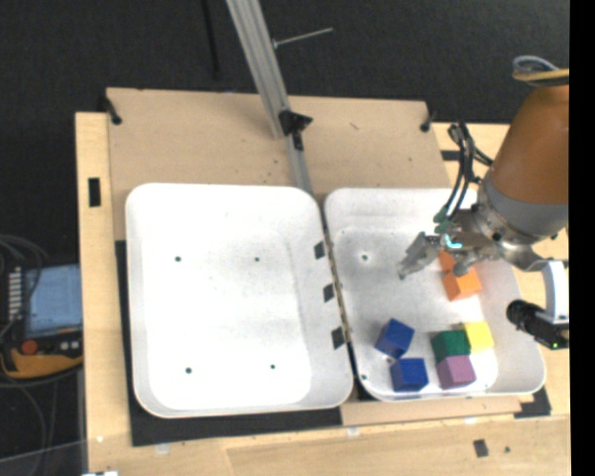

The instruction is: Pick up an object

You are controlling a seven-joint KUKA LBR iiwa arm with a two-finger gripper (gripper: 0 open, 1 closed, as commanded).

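Several small blocks lie in the right bin (pixel 377 226). An orange block (pixel 464 285) sits near the bin's right side, partly under the wrist. Along the front wall are two blue blocks (pixel 395 337) (pixel 410 374), a green block (pixel 450 345), a yellow block (pixel 479 336) and a purple block (pixel 458 370). My gripper (pixel 438 262) hangs low over the bin, open, with one grey finger (pixel 414 259) slanting to the lower left. The orange block's upper left corner lies just by the gripper, and nothing is gripped.
The left bin (pixel 228 296) adjoins the right one along a clipped seam. A slanted metal rod (pixel 263 58) rises behind the bins. A black fitting (pixel 531 320) sits at the right bin's outer edge.
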